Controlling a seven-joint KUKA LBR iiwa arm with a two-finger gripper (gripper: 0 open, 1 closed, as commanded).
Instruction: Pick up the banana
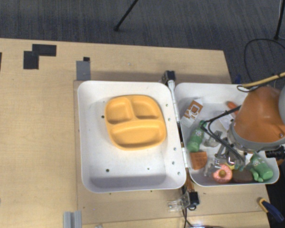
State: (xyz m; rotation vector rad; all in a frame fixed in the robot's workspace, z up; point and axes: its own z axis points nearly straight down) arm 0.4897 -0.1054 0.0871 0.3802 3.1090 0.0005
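Banana: can't tell where it lies, because the arm (259, 118) covers much of the right bin (190, 91). The gripper (223, 159) is low over a pink doughnut (222, 175) in the clutter, its grip impossible to tell. The left bin (92, 137) holds a yellow divided plate (134, 121). Around them are the pale wooden bench (33, 141) and grey carpet (61, 8).

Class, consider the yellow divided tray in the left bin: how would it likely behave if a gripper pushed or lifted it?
The yellow divided tray looks like moulded plastic, so probably stiff and light. It lies flat and wide in the left bin, so it would likely slide rather than tip. Its smooth, shiny surface may be slippery.
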